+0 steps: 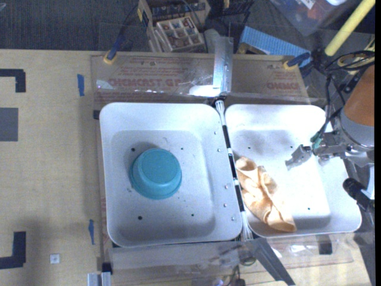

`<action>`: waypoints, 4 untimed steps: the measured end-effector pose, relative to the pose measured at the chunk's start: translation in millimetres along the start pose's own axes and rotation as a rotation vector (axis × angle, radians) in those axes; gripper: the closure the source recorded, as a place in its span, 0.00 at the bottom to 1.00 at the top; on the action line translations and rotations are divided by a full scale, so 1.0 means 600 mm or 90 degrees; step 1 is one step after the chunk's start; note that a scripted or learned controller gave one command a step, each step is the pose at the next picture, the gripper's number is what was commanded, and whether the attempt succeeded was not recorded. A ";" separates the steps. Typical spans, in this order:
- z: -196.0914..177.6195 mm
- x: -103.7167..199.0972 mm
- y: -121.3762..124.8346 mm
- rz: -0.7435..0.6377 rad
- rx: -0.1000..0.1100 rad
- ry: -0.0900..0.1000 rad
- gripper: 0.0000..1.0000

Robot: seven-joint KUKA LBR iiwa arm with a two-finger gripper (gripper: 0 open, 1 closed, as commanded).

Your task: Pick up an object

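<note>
1 cloth (264, 194) R bin (333, 213) — 1 bowl (156, 173) L bin (119, 130).

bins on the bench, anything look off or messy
Mostly tidy. The round teal plastic bowl sits upside down in the left white bin, and the crumpled orange cloth is bunched against the right white bin's left wall.

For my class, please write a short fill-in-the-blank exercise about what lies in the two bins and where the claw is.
1. The blue bowl sits upside down in the ____ bin.
2. The crumpled cloth in the right bin is ____ in colour.
3. The claw hovers over the ____ bin.
4. The cloth lies against that bin's ____ wall.

Missing words: left; orange; right; left
</note>
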State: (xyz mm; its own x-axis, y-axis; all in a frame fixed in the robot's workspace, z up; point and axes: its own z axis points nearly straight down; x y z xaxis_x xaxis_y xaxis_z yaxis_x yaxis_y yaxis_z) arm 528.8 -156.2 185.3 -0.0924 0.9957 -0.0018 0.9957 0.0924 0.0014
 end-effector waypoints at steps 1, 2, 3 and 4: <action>0.156 0.094 0.002 -0.053 -0.009 -0.003 0.00; 0.156 0.089 0.045 -0.210 -0.008 -0.003 0.00; 0.137 0.090 0.048 -0.209 -0.013 -0.003 1.00; 0.137 0.090 0.048 -0.209 -0.012 -0.003 0.00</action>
